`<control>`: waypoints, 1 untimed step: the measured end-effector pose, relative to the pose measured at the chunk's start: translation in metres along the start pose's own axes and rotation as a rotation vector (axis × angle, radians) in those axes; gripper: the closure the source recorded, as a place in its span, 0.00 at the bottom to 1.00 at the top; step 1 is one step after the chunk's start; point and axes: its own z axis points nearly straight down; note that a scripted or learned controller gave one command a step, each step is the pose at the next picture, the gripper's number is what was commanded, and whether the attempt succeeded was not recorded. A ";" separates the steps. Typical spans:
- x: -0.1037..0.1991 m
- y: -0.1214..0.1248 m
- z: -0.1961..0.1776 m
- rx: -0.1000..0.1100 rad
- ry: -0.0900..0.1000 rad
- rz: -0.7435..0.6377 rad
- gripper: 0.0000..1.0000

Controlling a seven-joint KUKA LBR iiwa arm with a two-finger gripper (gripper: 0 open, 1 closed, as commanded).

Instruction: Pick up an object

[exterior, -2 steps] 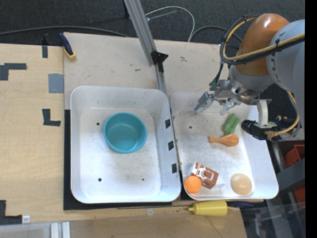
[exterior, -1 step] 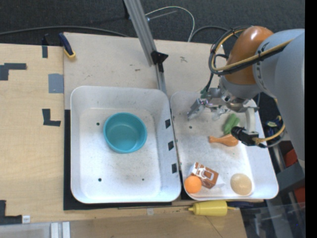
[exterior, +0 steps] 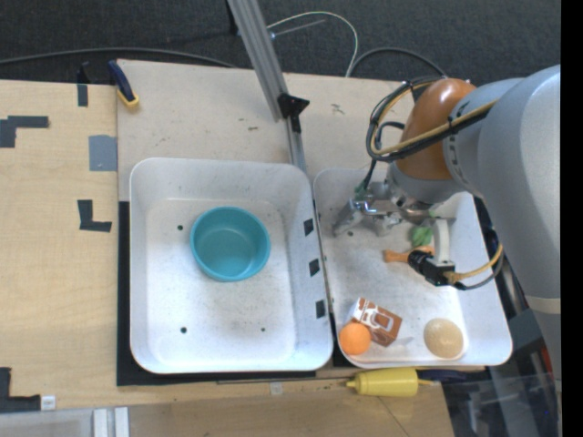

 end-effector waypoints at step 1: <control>0.001 0.000 -0.011 0.001 0.002 -0.001 1.00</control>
